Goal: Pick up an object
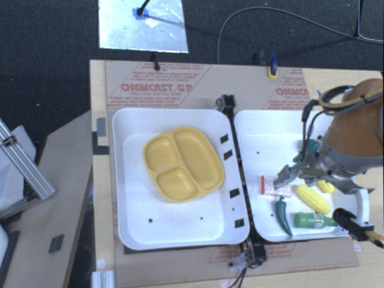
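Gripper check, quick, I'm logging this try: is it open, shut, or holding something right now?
Gripper: cannot be told; it hangs low in the right bin, just above the small packet.

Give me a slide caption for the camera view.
Gripper hovers over the red-and-white packet in the right bin; yellow tray in left bin.

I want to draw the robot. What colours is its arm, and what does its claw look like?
The arm is rounded, orange on top and grey below, with black and yellow cables looping beside it. The claw is a small grey metal piece with a bit of teal behind it.
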Available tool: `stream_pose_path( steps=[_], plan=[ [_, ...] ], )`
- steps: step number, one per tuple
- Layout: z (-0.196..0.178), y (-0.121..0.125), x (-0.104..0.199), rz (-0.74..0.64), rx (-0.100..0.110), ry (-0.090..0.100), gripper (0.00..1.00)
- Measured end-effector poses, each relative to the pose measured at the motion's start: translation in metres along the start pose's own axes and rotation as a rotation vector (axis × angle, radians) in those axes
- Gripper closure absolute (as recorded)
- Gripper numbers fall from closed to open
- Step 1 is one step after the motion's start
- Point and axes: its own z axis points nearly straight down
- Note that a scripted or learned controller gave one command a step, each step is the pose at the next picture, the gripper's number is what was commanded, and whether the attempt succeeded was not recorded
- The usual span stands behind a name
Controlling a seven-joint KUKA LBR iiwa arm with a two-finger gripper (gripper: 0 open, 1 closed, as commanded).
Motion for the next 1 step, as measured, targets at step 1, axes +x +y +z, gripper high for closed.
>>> stream_pose_path(
  steps=[1],
  plan=[
    [-0.0040,0.0023,-0.0001,-0.002,-0.009,-0.001,0.00]
  ],
)
